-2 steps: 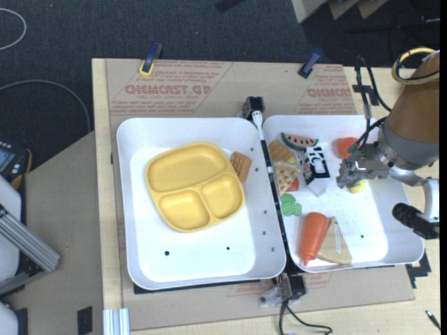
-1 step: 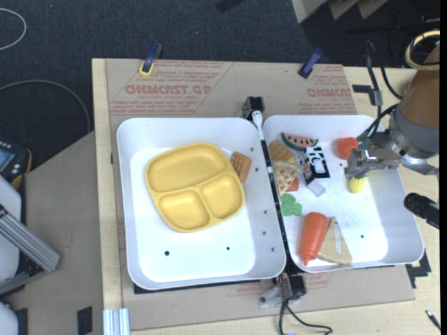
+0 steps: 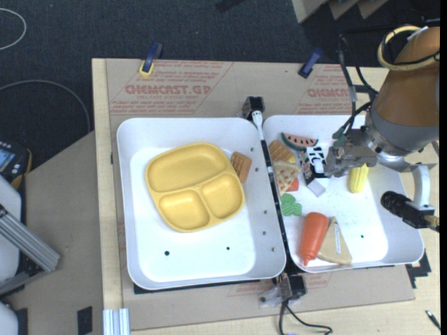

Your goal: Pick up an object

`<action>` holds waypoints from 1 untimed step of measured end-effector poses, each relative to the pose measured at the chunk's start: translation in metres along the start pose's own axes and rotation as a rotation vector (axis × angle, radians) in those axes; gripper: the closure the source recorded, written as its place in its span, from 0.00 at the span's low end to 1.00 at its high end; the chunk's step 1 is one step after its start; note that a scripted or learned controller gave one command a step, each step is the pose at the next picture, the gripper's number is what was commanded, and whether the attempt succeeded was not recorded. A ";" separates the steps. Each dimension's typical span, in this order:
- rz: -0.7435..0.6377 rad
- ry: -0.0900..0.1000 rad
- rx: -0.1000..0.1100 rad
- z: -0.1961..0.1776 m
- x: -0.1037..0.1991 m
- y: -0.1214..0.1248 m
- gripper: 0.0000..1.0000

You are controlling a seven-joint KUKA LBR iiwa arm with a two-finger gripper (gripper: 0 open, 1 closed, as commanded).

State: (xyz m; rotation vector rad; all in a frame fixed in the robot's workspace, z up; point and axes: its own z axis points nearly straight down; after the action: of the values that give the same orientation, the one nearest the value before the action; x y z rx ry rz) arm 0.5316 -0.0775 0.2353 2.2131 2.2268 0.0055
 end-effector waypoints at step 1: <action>0.000 0.002 0.007 0.014 0.058 0.002 1.00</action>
State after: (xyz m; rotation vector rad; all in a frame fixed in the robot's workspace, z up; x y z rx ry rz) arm 0.5332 -0.0199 0.2210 2.2172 2.2318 0.0004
